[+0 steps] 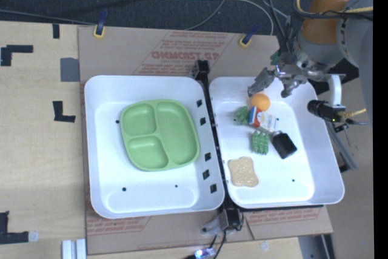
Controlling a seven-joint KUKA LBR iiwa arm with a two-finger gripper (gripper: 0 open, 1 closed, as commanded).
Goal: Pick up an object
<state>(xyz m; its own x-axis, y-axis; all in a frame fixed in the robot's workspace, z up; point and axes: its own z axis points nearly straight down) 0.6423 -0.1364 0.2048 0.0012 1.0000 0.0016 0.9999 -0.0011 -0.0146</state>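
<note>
The hand (276, 80) hovers over the far edge of the right white plastic bin (315, 182), its two fingers spread apart and pinching nothing. Just below it, nearly under the fingertips, lies a small round orange ball (260, 101). Closer to the viewer sit a green leafy toy (243, 114), a green knobbly block (260, 142), a black wedge (283, 144) and a tan slice of toy bread (243, 171). Nothing is lifted yet; descent, closing and raising remain, I judge.
</note>
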